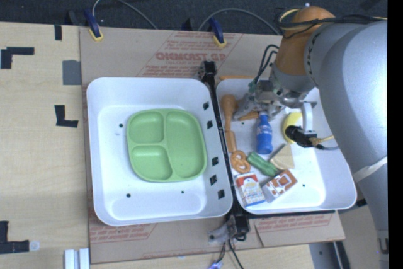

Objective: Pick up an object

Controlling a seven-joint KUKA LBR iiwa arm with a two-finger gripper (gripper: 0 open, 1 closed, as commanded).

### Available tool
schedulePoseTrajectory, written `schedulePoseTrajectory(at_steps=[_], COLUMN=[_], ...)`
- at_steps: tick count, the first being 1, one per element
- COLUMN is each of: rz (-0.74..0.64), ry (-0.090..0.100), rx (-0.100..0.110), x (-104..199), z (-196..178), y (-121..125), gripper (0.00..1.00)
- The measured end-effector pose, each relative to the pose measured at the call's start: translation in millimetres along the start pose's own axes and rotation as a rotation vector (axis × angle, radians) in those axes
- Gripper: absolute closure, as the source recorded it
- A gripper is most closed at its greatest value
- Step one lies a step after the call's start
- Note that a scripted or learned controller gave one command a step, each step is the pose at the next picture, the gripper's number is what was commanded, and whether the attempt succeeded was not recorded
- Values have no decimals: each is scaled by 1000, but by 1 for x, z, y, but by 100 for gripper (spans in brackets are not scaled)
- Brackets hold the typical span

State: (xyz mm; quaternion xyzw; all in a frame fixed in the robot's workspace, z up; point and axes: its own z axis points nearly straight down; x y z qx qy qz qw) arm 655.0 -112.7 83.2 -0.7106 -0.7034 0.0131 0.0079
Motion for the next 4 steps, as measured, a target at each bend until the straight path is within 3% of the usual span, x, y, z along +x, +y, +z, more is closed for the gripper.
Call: schedulePoseTrajectory(at_steps=[1, 3, 4], rz=[3, 2, 2], ry=[-2, -2, -2], rx=[10, 11, 13], x=[5, 5, 5], z=[1, 1, -9], y=[4, 4, 4], gripper=[0, 0, 100])
